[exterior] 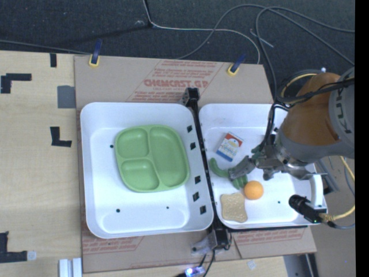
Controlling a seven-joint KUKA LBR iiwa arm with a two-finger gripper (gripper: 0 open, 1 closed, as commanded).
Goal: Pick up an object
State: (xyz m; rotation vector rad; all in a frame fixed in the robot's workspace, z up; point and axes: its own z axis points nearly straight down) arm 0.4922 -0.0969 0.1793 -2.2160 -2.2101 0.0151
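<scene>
Grey metal gripper (241, 169), whether spread or closed I cannot tell; smooth round orange (253, 190) just below it, curved green piece (222, 170) beside its tip, rough tan slice (234, 207) lower.

Even, bright overhead light, soft shadows; the white bins (92, 172) left of the gripper (241, 173) glare slightly, and the whole picture's a touch soft and grainy.
</scene>
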